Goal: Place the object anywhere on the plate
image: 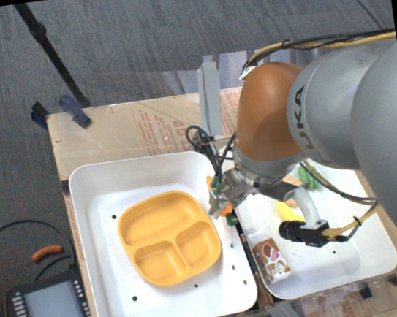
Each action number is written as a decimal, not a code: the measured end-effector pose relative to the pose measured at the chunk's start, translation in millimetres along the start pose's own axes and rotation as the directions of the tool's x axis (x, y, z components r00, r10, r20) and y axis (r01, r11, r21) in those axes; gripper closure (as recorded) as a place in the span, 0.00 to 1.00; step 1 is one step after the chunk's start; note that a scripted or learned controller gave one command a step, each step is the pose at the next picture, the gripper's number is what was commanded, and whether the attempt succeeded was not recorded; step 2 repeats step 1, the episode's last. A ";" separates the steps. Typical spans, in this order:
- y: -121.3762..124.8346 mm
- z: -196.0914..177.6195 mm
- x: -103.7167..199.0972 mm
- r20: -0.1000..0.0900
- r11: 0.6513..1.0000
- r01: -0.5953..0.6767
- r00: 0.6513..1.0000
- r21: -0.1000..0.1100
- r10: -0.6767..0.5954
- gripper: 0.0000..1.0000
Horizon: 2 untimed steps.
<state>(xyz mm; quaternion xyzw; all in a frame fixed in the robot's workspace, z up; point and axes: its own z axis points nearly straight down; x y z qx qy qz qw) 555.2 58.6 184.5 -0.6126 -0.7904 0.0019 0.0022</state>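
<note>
My gripper (220, 204) sits beside the plate (169, 236); grip state unreadable. Judged mid-transfer; next needs shifting over the plate.

One fixed camera looks down at a slant on the two shallow white plastic bins (95, 206), seemingly from the bench's near edge, moderately close.

Teach pendant (50, 313) on grey carpet (129, 39)

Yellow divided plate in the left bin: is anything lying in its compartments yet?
The yellow three-compartment plastic plate shows only bare surface in all three sections. The grey arm hides much of the right white bin.
</note>
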 end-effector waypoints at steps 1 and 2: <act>0.0 -0.1 -0.2 0.000 1.000 -0.001 1.000 0.000 0.001 0.00; 0.0 -0.1 -0.2 0.000 1.000 -0.001 1.000 0.000 0.001 0.00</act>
